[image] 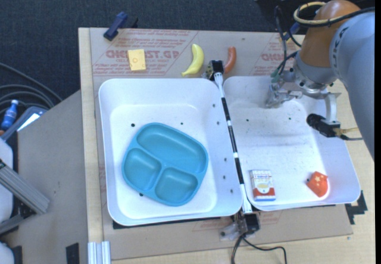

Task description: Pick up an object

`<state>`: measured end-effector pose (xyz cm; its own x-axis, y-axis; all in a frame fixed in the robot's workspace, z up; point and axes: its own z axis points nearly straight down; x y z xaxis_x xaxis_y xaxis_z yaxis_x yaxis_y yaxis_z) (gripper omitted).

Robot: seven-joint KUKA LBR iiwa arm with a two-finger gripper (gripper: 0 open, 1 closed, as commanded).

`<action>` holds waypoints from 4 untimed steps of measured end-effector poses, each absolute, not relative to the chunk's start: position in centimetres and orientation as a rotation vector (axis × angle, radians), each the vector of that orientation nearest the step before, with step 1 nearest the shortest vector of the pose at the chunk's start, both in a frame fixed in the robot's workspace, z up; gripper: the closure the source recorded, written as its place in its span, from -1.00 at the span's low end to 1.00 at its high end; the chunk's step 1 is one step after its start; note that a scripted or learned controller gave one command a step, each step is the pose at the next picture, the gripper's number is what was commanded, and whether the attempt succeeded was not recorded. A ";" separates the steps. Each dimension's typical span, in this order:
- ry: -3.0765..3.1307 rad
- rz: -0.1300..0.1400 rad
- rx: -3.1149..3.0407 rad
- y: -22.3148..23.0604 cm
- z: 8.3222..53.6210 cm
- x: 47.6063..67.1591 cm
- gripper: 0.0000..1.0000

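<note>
In the right bin (280,143) a small white and red box (262,185) lies near the front wall, and an orange-red object (318,183) sits at the front right corner. My gripper (278,95) hangs over the back of the right bin, well away from both. The left bin (119,102) holds a blue divided plate (165,163).
Behind the bins, on the brown board, lie a yellow banana (194,60), an orange-red sausage-like toy (230,60), a yellow square tag (136,61) and a dark blue clip (115,25). The grey arm with its orange band (324,36) fills the upper right.
</note>
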<state>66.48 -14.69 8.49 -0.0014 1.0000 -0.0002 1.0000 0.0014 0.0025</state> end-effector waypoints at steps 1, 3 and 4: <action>2.220 0.002 2.218 -15.7 11.0 66.7 1.00; 2.224 -0.002 2.223 -10.1 8.4 66.6 1.00; 2.220 0.001 2.220 -12.3 8.8 66.7 1.00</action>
